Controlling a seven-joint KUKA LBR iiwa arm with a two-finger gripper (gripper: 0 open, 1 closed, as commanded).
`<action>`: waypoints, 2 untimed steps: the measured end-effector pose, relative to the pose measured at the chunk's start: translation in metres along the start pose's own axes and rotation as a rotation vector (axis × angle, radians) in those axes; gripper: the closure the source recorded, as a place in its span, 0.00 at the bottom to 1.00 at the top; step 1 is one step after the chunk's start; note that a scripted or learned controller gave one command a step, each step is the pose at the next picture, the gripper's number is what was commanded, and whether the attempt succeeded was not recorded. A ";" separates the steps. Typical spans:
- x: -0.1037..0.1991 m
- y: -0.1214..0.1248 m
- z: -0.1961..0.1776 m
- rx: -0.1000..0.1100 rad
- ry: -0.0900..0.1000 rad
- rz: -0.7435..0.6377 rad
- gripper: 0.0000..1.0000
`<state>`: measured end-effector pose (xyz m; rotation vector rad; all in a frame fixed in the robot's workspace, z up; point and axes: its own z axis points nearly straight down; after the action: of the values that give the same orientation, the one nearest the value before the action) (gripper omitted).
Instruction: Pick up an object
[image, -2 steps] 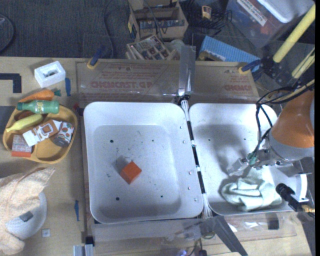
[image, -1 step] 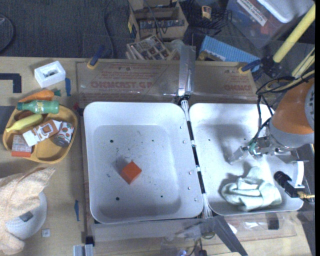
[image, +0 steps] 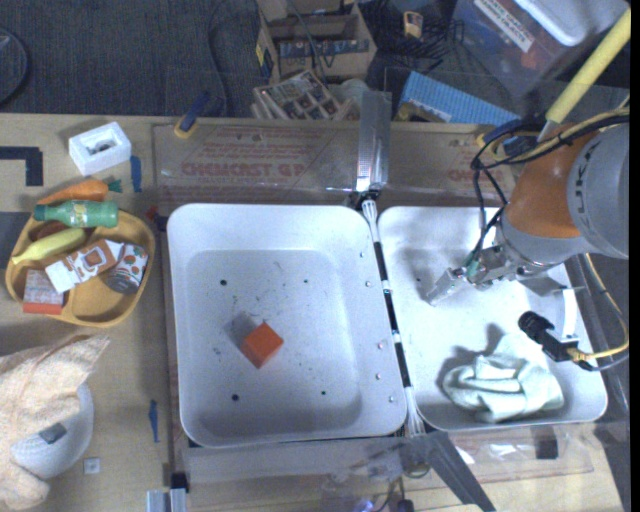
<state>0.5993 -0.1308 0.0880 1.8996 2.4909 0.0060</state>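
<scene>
Two shallow white bins are sitting side by side on the bench, and the arm (image: 560, 195) is reaching in from the right over the right bin (image: 400, 235). The gripper (image: 438, 287) is hanging low over the upper middle of that bin, pointing toward the divider between the bins; whether it is open or closed cannot be told from this angle, and nothing is showing in its grasp. An orange block (image: 263, 343) is lying in the left bin (image: 190, 240), well apart from the gripper, to its left and lower in the view, across the divider. It is looking like a small cube, bright orange on top and darker on its sides, turned corner-on and casting a grey shadow toward the upper left. A crumpled white cloth (image: 500, 385) is lying in the lower part of the right bin, below the gripper and nearer to it than the block is.
</scene>
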 end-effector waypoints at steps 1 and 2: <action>-0.056 -0.028 -0.050 0.006 0.001 0.123 0.00; -0.083 -0.022 -0.007 0.006 0.004 -0.033 0.00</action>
<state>0.5997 -0.2169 0.0949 1.8620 2.5275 0.0025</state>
